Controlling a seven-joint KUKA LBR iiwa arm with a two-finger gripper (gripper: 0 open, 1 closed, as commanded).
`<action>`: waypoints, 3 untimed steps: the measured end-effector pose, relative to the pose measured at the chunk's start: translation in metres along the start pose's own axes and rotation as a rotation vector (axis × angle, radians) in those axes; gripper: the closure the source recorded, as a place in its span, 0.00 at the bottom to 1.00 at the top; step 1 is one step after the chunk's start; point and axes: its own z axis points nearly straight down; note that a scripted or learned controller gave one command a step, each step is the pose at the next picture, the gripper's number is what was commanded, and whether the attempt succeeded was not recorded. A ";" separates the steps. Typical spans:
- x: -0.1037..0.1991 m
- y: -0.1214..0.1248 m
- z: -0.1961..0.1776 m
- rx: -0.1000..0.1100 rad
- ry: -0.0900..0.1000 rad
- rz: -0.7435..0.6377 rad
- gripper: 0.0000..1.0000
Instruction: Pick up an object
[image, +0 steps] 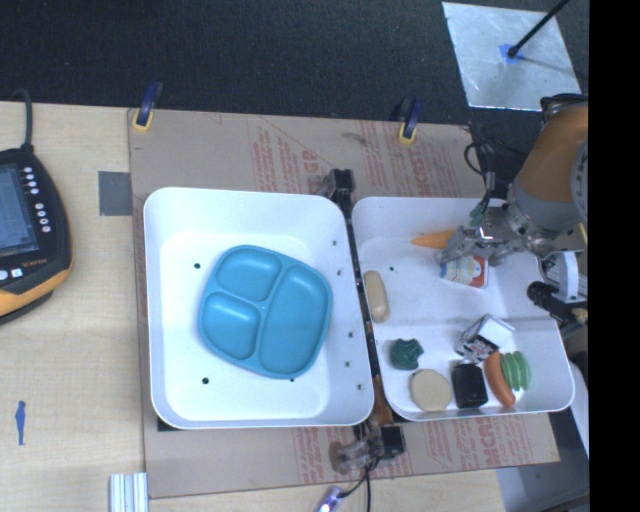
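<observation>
The arm (548, 165), grey with an orange band, enters from the 3 o'clock side and hangs over the upper part of the right bin (400, 215). Its gripper (478, 245) sits low over a small white packet with red print (470, 270), which lies just below it toward 6 o'clock. Whether the fingers are released or clenched cannot be told: the metal parts blur together with the packet beneath, and no object can be confirmed between them. An orange carrot-like piece (432, 239) lies just beside the gripper at its 9 o'clock, pointing toward the bin's middle.

Other contents of the right bin: a tan oblong piece (376, 296) near the left wall; a dark green lump (405, 352) below it; a pale round disc (431, 390) near the lower wall; a black block (468, 385) touching or just beside the disc at its 3 o'clock; a small white and black item (481, 338) above the block; an orange piece with a green piece alongside (508, 375) at the bin's lower right.

The left bin (170, 215) holds a blue divided plate (265, 311), lying flat near its centre, well apart from the gripper.

On the tabletop (70, 380), a black and orange handheld controller (25, 230) rests at the far 9 o'clock edge.
</observation>
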 end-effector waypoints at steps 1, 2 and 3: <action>-0.008 -0.055 0.001 0.003 -0.001 -0.002 0.00; -0.008 0.002 0.000 0.000 0.000 0.000 0.00; -0.008 0.021 0.000 0.001 0.000 -0.002 0.00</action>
